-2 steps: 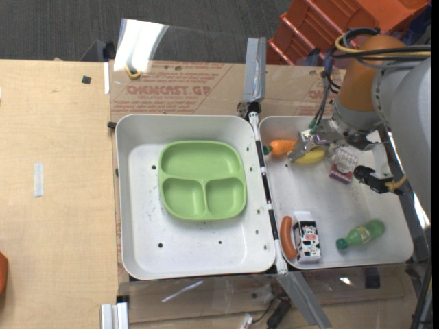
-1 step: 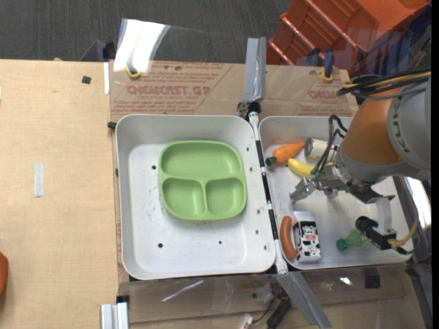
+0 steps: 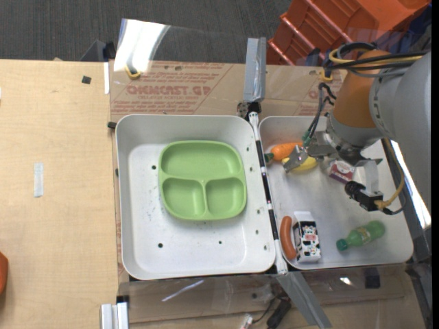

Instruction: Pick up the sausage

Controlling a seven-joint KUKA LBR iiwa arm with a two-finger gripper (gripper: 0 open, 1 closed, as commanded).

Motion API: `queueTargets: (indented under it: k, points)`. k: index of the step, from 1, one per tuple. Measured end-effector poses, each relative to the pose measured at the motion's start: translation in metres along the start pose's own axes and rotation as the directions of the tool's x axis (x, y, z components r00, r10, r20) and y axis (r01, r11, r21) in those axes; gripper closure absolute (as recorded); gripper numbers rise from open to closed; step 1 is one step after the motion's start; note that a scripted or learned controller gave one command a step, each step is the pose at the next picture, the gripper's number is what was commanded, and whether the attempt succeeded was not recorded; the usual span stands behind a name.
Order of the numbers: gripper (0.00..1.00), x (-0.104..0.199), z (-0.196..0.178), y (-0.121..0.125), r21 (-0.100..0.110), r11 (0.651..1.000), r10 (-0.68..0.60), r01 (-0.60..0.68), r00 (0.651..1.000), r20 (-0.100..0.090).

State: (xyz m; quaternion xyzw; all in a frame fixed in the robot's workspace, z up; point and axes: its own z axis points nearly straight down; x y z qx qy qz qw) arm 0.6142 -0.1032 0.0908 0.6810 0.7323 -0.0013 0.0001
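Sausage (image 3: pixel 286 237) lies against the right bin's (image 3: pixel 401 252) left wall near the front, just beside a small printed carton (image 3: pixel 307 237). Left of it, a green divided plate (image 3: pixel 203 179) sits in the left bin (image 3: pixel 137 252). Farther back, the gripper (image 3: pixel 299 159) hangs low over a carrot (image 3: pixel 281 150) and yellow item (image 3: pixel 306 164), fingers apparently spread, the arm (image 3: pixel 374 94) bending in from the right.

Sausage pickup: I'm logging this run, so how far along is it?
Nothing looks done yet. The red-orange sausage lies on the floor of the right white bin, beside a small printed carton. The pincer is at the bin's far end over a yellow banana and orange carrot. Reaching and grasping remain.
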Motion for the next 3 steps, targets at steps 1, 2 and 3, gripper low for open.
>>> queueTargets:
  k: [1,2,3]
  points:
    - [0.00,0.002,0.002,0.036,0.006,1.000,-0.006,0.006,1.000,-0.001]
    - [0.00,0.001,0.001,0.041,0.007,1.000,0.014,-0.014,1.000,-0.001]
    - [0.00,0.004,0.000,0.005,0.000,0.994,-0.109,0.109,0.994,-0.001]
